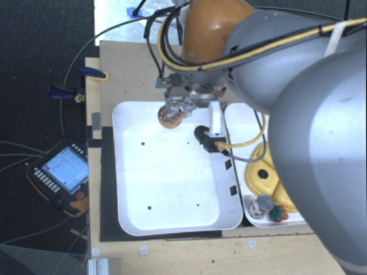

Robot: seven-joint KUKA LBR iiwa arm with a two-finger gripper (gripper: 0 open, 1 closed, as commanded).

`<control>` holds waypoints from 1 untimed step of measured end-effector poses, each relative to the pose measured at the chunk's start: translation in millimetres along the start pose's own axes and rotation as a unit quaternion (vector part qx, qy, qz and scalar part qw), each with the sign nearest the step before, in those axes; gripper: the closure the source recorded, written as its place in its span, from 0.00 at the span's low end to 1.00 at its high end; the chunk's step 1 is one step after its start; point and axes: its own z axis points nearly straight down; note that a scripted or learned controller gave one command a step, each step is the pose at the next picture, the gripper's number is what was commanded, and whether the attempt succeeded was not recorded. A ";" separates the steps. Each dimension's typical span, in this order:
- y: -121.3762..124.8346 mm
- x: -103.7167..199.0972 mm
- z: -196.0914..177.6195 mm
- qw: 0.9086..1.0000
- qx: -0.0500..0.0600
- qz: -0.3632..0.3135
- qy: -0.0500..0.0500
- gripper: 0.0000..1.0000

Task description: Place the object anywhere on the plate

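A small round brown object (170, 118) with a pale rim hangs at the far edge of the left white bin (166, 211). It sits between the fingertips of my gripper (171, 112), which comes straight down on it from above and is shut on it. The yellow plate (262, 175) lies in the right bin (243, 116), partly hidden under the grey arm. The object is well left of the plate, across the wall between the bins.
A small grey-and-red item (261, 206) and a green-and-red one (278, 213) lie at the right bin's near edge beside the plate. A black cable plug (205, 137) and yellow cables hang over the dividing wall. A teach pendant (60, 172) rests off the bench at left.
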 end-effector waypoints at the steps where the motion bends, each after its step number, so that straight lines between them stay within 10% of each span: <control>1: 0.0 -3.3 0.7 1.000 0.001 0.002 -0.001 0.00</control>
